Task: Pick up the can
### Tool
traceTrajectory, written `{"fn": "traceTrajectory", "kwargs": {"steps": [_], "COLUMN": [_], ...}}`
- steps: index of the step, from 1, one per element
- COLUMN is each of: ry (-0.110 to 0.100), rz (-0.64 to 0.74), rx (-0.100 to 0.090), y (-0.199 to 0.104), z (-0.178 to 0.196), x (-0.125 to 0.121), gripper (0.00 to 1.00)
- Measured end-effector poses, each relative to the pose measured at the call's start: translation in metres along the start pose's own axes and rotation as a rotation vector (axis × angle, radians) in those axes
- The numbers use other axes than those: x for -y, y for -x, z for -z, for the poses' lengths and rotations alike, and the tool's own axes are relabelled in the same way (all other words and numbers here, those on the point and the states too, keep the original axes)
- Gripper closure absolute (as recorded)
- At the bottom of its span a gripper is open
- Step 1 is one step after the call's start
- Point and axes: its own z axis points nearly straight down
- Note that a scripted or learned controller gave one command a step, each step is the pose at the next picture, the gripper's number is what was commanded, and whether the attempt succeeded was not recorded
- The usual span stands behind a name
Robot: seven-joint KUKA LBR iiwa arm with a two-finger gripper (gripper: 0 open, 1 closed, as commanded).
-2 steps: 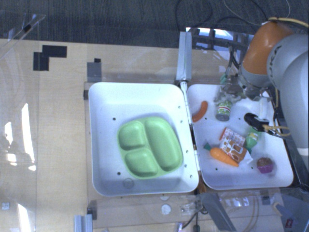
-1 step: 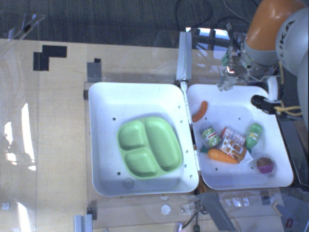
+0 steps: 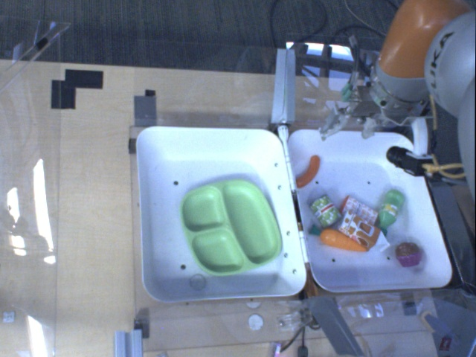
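Observation:
The can (image 3: 324,210) is small and green and white with a red patch. It lies on its side in the right bin (image 3: 431,274), near that bin's left wall. My gripper (image 3: 348,128) hangs over the right bin's far edge, well behind the can. It is open, and its two fingers (image 3: 328,130) are spread apart with nothing between them.
Around the can lie an orange-red sausage (image 3: 308,170), a red and orange carton (image 3: 360,220), a carrot (image 3: 343,240), a green bottle (image 3: 390,208) and a purple item (image 3: 407,253). The left bin (image 3: 160,162) holds a green divided tray (image 3: 230,225).

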Motion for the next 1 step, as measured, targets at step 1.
{"fn": "traceTrajectory", "kwargs": {"steps": [1], "ry": [-0.007], "rz": [-0.051], "rx": [-0.001], "y": [0.0217], "z": [-0.1087], "x": [0.0721], "gripper": [0.00]}}
